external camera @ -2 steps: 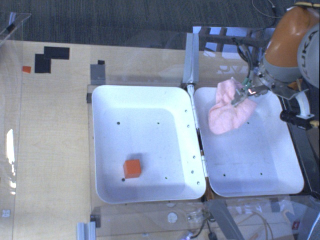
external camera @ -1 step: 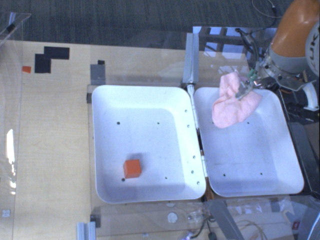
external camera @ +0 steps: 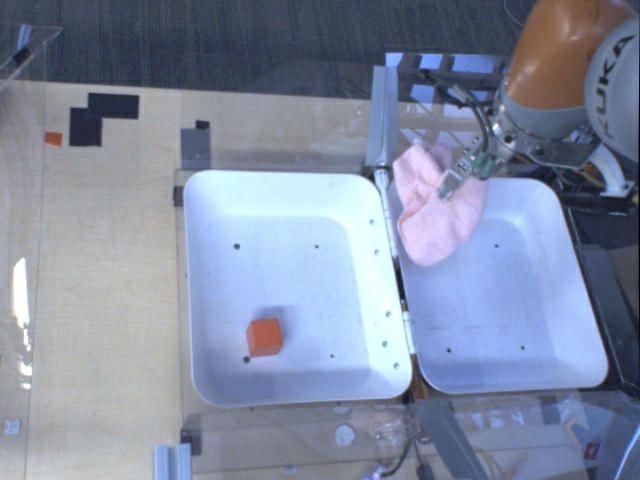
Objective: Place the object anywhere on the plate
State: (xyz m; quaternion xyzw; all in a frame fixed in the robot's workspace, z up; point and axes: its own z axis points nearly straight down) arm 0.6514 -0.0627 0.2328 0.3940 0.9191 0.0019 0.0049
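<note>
A small orange cube (external camera: 265, 337) lies on the floor of the left white bin (external camera: 300, 218), towards its front left. A floppy pink cloth (external camera: 430, 226) hangs over the far left corner of the right white bin (external camera: 520, 298), beside the divider between the bins. My gripper (external camera: 453, 186) reaches down from the upper right and is shut on the cloth's upper right edge. The cloth bunches around the fingertips and droops below them. The orange cube is far from the gripper, in the other bin.
A metal frame (external camera: 440, 78) stands behind the right bin, under the arm's orange band (external camera: 560, 38). Black markers (external camera: 100, 116) and a small orange tag (external camera: 53, 139) lie on the wooden bench at the far left. Small fittings sit along the bench's front edge.
</note>
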